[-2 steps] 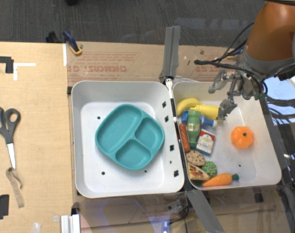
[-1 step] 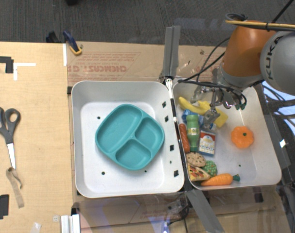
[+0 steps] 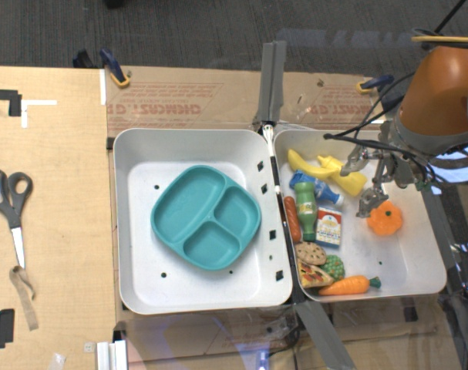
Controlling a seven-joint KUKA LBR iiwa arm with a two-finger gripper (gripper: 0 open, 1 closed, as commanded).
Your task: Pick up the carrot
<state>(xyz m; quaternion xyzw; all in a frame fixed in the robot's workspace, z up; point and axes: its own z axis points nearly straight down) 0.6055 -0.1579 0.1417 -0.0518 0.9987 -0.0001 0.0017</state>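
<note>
While the arm reaches in from the right, the bench reads left to right as follows.

Scissors [image 3: 10, 206]: they lie on the tan bench top at the far left, handles up, blades pointing down, well apart from both bins.

Left bin [image 3: 129, 206]: a shallow white bin, holding one thing.

Teal plate [image 3: 207, 217]: a three-compartment plate, set at a tilt near the middle of the left bin.

Right bin [image 3: 419, 260]: it sits just beside the left bin, the two meeting at a shared edge.

Hot dog [image 3: 292, 218]: it lies along the right bin's left wall, beside a green bottle [image 3: 306, 206].

Banana [image 3: 314, 165]: yellow, near the top left of the right bin, with a blue item [image 3: 311, 186] just below it.

Small carton [image 3: 329, 227]: white and red, just right of the green bottle.

Cookie [image 3: 311, 253]: it rests below the carton, close to a green, bumpy piece [image 3: 334, 268].

Carrot [image 3: 348, 286]: it lies flat near the right bin's front edge, orange body pointing left, green top at the right end, well apart from the gripper.

Gripper [image 3: 370, 199]: it hangs over the upper right part of the right bin, fingers spread with nothing between them, its tips just beside an orange pumpkin-like fruit [image 3: 386, 219].

Arm [image 3: 438, 91]: its orange band shows at the upper right.
</note>
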